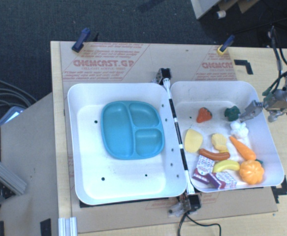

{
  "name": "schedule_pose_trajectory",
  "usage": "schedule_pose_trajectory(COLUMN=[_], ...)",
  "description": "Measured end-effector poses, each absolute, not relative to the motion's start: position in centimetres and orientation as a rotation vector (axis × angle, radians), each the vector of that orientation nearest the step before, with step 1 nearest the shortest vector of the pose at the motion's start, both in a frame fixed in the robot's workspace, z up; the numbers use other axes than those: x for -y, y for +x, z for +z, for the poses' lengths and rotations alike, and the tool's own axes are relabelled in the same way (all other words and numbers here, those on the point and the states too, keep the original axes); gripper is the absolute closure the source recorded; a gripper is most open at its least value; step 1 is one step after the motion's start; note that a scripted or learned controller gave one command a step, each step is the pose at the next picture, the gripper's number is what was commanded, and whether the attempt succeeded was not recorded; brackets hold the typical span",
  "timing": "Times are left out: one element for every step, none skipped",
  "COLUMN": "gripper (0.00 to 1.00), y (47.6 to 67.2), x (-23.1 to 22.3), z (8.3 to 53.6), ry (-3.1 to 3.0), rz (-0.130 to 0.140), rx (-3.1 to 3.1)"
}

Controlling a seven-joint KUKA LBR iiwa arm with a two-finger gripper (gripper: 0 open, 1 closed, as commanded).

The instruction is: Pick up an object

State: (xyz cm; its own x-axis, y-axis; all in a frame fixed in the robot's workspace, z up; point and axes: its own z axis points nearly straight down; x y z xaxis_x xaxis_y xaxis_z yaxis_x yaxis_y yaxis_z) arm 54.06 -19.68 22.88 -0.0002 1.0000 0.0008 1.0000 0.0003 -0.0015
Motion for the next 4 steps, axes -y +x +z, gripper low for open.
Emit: schedule_pose_trajectory(gripper=[0.0,0.0,1.0,0.0], y=[58.8,66.7,66.7,66.7], x=[14.5,10.2,10.2,10.2], z=[8.4,8.5,9.6,9.5], ry=[-2.219,-2.221,-2.221,-2.221], rz=[-0.001,-0.001,0.0,0.0], rx=[2.222,2.224,2.227,2.226])
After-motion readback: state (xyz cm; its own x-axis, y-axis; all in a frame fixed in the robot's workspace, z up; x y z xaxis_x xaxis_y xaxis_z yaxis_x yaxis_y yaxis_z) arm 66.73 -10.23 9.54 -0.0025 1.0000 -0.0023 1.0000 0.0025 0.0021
